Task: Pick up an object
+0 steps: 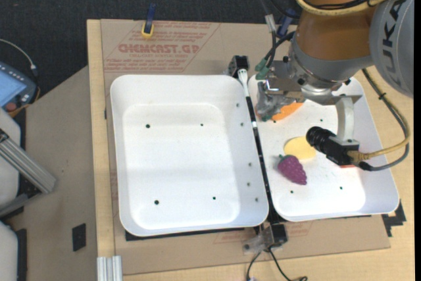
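My gripper (268, 108) sits low in the right bin (368, 197); finger state cannot be told. Orange piece (288, 112) touching at three o'clock. Yellow piece (301, 148) and purple grapes (293, 169) near five o'clock.

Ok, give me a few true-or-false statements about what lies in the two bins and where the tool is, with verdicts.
1. A purple grape bunch lies in the right bin. True.
2. A yellow object touches the grapes. True.
3. The tool hangs over the left bin. False: it is over the right bin, near the divider.
4. An orange object sits beside the tool. True.
5. The grapes lie in the left bin. False: right bin.
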